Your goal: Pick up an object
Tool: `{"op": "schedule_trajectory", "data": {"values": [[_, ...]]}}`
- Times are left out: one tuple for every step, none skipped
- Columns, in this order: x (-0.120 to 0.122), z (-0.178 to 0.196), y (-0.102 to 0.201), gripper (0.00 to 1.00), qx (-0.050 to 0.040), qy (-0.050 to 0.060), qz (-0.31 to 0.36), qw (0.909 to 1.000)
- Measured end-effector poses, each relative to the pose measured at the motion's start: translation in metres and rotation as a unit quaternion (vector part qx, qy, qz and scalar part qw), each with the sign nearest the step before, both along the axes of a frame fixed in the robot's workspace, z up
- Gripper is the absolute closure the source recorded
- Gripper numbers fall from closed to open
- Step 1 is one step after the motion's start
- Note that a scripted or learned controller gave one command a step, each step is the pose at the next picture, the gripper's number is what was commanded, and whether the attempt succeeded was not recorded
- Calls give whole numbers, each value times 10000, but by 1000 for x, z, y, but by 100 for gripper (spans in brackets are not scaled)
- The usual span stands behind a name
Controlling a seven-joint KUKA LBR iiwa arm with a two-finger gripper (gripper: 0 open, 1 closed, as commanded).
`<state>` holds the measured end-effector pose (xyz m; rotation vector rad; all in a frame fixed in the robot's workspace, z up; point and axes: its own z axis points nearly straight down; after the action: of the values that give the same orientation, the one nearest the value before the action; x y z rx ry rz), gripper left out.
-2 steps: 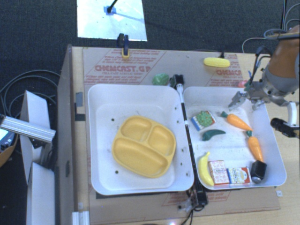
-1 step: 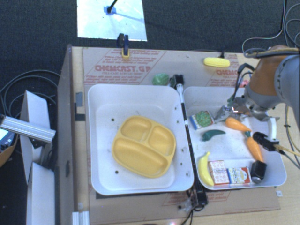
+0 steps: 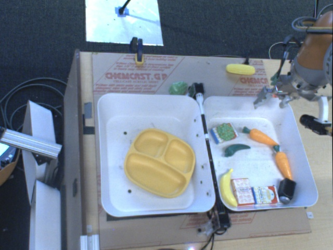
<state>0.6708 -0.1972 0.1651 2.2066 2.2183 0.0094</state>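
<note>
My gripper (image 3: pixel 271 100) hangs over the far right corner of the right bin (image 3: pixel 299 139), open, with nothing between its fingers. Below it in that bin lie two orange carrots (image 3: pixel 261 137) (image 3: pixel 283 164), a small green and white packet (image 3: pixel 225 132) and a dark green pepper (image 3: pixel 237 149). Along the bin's near edge lie a banana (image 3: pixel 227 187), a red and white carton (image 3: pixel 253 194) and a small black object (image 3: pixel 286 189). The nearest carrot is a short way in front of and below the gripper.
The left bin (image 3: pixel 112 139) holds a yellow divided plate (image 3: pixel 160 162). A yellow object (image 3: pixel 240 69) and a green object (image 3: pixel 178 88) rest on the cardboard behind the bins. A black clamp (image 3: pixel 136 48) stands at the bench's far edge.
</note>
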Motion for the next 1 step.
{"op": "schedule_trajectory", "data": {"values": [[-40, -77, -10, 0, 27, 86, -30, 10000]]}}
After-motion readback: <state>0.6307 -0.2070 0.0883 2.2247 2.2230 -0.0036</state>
